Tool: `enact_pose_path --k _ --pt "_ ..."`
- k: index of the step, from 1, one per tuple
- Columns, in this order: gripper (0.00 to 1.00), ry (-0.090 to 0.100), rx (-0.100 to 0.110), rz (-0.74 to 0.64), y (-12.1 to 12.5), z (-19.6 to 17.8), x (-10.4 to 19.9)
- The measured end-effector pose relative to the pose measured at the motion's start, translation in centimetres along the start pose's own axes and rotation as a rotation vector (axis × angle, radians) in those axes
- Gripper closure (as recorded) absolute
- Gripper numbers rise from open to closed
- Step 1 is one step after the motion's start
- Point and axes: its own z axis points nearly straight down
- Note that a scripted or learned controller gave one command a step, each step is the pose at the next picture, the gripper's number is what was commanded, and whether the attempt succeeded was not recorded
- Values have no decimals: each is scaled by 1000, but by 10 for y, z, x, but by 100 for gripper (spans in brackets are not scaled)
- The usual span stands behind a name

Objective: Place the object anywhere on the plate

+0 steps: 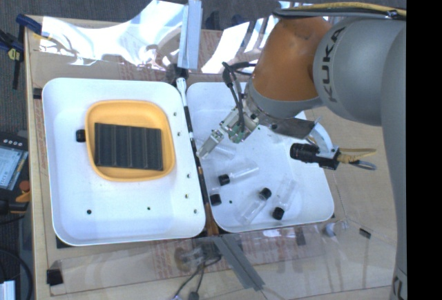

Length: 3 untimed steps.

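2 bins are sitting side by side: the left bin is holding a plate toward its far side, while the right bin is holding several small vials scattered across its near half.

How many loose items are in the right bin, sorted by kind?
Clear tubes with black caps: 3
Loose small black pieces: 1
Total: 4, all in the right bin.

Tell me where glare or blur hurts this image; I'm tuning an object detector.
Camera view: crinkled foil behind the bins glares white; the clear tubes in the right bin nearly vanish against it; the gripper looks slightly soft; the yellow plate is sharp.
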Motion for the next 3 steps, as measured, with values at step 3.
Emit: enact_pose_path --k 3 --pt "0 -7 -3 -885 53 11 -21"
